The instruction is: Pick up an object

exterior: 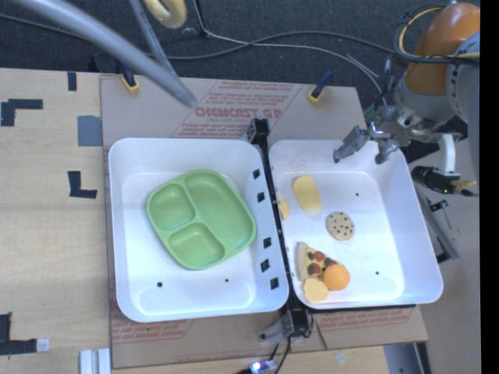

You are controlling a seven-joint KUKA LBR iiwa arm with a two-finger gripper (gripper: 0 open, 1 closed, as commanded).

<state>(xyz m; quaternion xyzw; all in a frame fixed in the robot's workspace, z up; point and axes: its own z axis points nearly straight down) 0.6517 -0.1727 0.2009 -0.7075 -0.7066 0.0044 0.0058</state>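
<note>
A pale yellow oblong (306,194) lies in the right bin (390,209), long axis up-down in frame; the claw (365,151) hovers wide, holding nothing.

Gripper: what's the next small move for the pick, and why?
Probably move toward the near side of the right bin and descend over the cookie. The gripper hangs open over the bin's far edge with nothing between its fingers, and the cookie lies flat with bare floor around it, apart from the yellow piece and the pizza slice.
</note>
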